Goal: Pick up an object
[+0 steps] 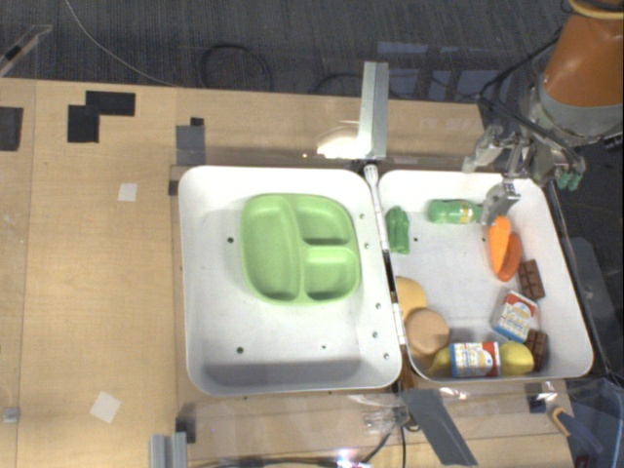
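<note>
Fingers are seen above the right bin's far side; whether they are released or clenched cannot be told. Just below them lies the carrot, long axis running near-to-far, its upper end at the fingertips; contact cannot be judged. Left of the fingers, a green bottle lies sideways. The arm is cut off at the frame's top right.

Wooden bench, 2 white bins side by side
</note>
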{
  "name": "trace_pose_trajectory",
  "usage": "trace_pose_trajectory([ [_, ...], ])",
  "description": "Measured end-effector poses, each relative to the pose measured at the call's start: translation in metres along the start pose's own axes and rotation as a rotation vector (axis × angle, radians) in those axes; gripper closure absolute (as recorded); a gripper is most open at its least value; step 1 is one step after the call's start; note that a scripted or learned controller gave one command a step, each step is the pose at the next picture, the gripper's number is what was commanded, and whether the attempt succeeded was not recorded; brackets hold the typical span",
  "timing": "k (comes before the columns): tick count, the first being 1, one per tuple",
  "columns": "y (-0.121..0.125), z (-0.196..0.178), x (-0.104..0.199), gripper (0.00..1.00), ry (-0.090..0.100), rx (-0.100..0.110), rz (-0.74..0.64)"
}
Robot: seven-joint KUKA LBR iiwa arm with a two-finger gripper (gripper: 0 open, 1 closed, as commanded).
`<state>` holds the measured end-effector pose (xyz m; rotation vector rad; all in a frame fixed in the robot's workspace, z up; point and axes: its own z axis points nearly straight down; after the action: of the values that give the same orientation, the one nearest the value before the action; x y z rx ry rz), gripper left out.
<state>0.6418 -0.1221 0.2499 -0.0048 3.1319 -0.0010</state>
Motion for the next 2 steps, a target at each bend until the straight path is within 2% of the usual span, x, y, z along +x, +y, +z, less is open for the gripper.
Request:
trace_pose_trajectory([
  [1, -0.033, 0.099, 0.048, 0.0, 0.01, -0.002, -0.066],
  [2, -0.041, 0.16, 0.054, 0.0, -0.005, 0.002, -0.105],
])
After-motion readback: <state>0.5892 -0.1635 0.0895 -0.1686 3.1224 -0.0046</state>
